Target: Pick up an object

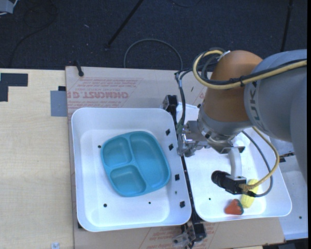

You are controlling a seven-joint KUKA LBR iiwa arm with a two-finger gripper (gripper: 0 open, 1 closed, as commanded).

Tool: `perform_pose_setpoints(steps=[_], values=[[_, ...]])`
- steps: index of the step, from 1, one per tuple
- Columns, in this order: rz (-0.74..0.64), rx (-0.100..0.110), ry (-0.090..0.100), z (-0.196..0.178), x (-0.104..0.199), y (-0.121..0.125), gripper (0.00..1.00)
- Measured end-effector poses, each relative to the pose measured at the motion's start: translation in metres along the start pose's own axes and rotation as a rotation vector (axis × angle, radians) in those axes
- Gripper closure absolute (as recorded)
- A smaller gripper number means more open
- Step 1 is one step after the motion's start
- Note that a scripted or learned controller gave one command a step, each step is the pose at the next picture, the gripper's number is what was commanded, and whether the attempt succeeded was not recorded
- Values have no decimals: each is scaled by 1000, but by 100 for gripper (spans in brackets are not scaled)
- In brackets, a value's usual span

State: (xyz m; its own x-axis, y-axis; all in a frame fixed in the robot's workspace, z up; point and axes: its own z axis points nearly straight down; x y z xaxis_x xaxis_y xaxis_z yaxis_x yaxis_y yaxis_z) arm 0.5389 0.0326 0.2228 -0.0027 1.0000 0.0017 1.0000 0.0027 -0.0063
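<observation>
Left of the gripper (189,143), whose opening could not be told, the shallow white left bin (88,139) held a blue three-compartment plastic plate (136,163), while the white right bin (210,191) beneath the gripper held a small red strawberry-like toy (234,207) lying right of it near the front rim.

This looks like a robotics lab: a big grey and orange robot arm (238,92) leans over a pale wooden bench (26,165) with two white bins (80,139) set on printed cardboard (109,90), and loose cables (151,40) trail across the dark carpet (238,19) behind.
</observation>
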Motion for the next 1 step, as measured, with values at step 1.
perform_pose_setpoints(steps=[1], values=[[-1,0,0,4,55,-5,100]])
